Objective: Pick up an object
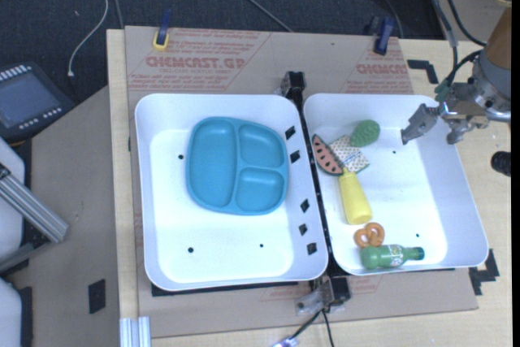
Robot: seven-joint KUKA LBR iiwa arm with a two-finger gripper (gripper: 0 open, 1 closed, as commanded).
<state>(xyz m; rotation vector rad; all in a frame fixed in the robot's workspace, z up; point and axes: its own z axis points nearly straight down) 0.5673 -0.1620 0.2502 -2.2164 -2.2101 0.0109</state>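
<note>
The right bin (455, 199) holds several small things along its left side. There is a green bumpy ball (365, 132), a patterned card (352, 159), a watermelon slice (327, 156), a yellow bottle (354, 199), an orange pretzel (369, 236) and a green bottle (390, 256) lying on its side. My gripper (433, 130) hangs over the bin's upper right part, to the right of the green ball and apart from it. It is open, with nothing between its fingers.
The left bin (162, 199) holds a blue divided plate (238, 165). A black divider with clips (302, 175) runs between the bins. Cables and a cardboard box lie beyond the bench's far edge.
</note>
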